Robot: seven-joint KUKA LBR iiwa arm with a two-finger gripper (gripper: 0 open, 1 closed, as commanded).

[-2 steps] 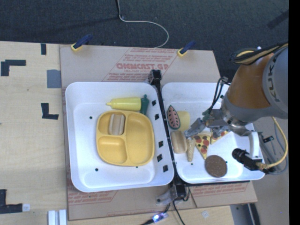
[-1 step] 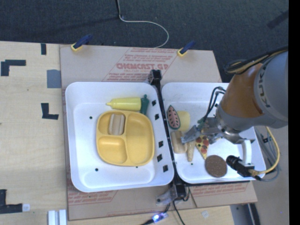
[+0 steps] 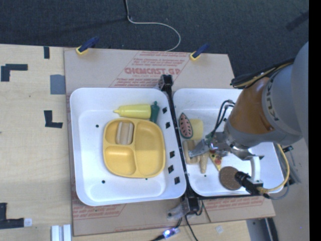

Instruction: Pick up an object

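Note:
My gripper (image 3: 206,150) hangs low inside the right bin (image 3: 210,92), at its left-centre, below the orange band of the arm (image 3: 253,113). Right under and around it lie tan stick-like pieces (image 3: 202,164) and a small red-and-yellow item (image 3: 216,159). A watermelon slice (image 3: 185,126) and a yellow block (image 3: 197,128) lie just behind it by the bin's left wall. A brown round disc (image 3: 229,177) rests at the bin's front. The wrist hides whatever lies directly beneath it.
The left bin (image 3: 80,134) holds a yellow divided plate (image 3: 145,152) with a beige piece (image 3: 124,132) in one compartment. A yellow bottle with a green cap (image 3: 133,111) lies behind the plate. The divider wall (image 3: 173,134) between the bins runs close to the gripper's left.

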